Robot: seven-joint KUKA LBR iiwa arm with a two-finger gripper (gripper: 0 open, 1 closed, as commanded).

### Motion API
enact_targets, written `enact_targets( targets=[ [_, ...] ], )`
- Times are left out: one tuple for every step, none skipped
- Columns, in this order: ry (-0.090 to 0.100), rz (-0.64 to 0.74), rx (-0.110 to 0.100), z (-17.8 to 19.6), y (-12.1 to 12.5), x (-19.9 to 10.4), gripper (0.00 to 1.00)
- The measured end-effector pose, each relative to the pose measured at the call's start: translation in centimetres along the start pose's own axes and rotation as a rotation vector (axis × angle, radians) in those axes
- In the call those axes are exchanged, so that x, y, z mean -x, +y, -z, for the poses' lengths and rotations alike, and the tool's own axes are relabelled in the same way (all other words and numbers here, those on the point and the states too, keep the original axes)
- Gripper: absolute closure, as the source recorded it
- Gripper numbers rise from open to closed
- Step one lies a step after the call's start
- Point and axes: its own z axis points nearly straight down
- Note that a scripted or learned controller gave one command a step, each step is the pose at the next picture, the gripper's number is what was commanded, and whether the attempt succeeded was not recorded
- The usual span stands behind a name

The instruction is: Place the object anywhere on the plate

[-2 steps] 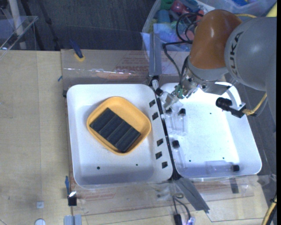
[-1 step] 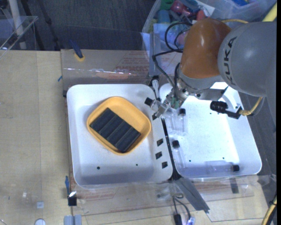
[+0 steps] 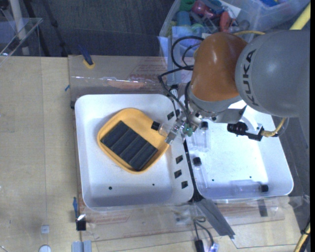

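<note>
A yellow plate (image 3: 120, 123) with rounded corners lies tilted in the left white bin (image 3: 93, 182). A dark ribbed rectangular object (image 3: 129, 143) rests flat on the plate and covers most of its middle. My gripper (image 3: 167, 132) hangs low at the plate's right edge, just above the divider between the bins, beside the dark object and apart from it. The grey arm with its orange band (image 3: 216, 64) reaches in from the upper right and hides the back of the right bin.
The right white bin (image 3: 275, 172) holds a faint clear item (image 3: 246, 186) near its front wall. Small black tabs (image 3: 178, 167) line the divider. A clear box of cluttered items (image 3: 206, 15) stands behind the bins. Cables (image 3: 202, 236) trail off the front edge.
</note>
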Motion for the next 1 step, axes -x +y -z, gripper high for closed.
enact_targets(
  targets=[
    [0.000, -0.001, 0.001, 0.01, -0.04, 0.05, 0.00]
  ],
)
